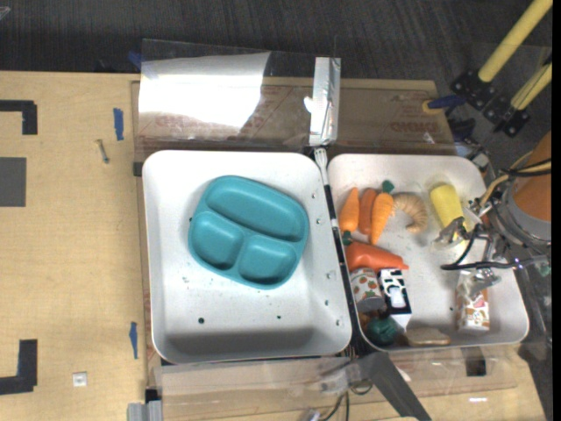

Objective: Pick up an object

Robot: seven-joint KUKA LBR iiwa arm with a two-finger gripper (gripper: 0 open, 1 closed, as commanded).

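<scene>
The right bin holds several small items. Three orange carrots lie at its left, with a tan shell-shaped piece and a yellow block further right. A can, a black-and-white box and a dark green item sit near the front. A small printed packet lies at the right front. My gripper reaches in from the right, just above the packet and below the yellow block. Its two dark fingers point left and stand open with only bin floor between them.
The left bin holds a teal divided plate. A clear plastic sheet and a silver strip lie behind the bins. Yellow poles stand at the back right. Bare bench lies to the left.
</scene>
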